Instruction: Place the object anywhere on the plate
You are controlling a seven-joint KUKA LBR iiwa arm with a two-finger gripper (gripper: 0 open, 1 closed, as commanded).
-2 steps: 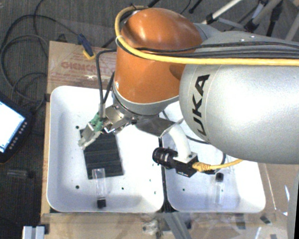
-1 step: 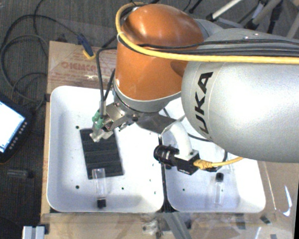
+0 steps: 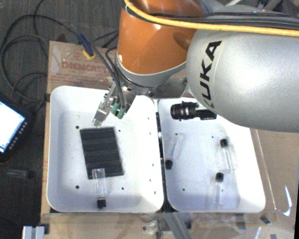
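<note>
- KUKA arm [image 3: 239, 57] reaches in from three o'clock over the left bin [image 3: 67, 103].
- Dark ribbed plate [image 3: 101, 151] lies mid-bin; a clear tube with a black cap [image 3: 100, 188] overlaps its six o'clock edge.
- Gripper [image 3: 105, 111] hovers at the plate's twelve o'clock; you cannot tell whether its tips are spread. Judged: align over the tube before descending.

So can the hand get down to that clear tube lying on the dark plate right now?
Probably yes. The hand hangs over the plate's far end, and nothing lies between it and the tube.
</note>
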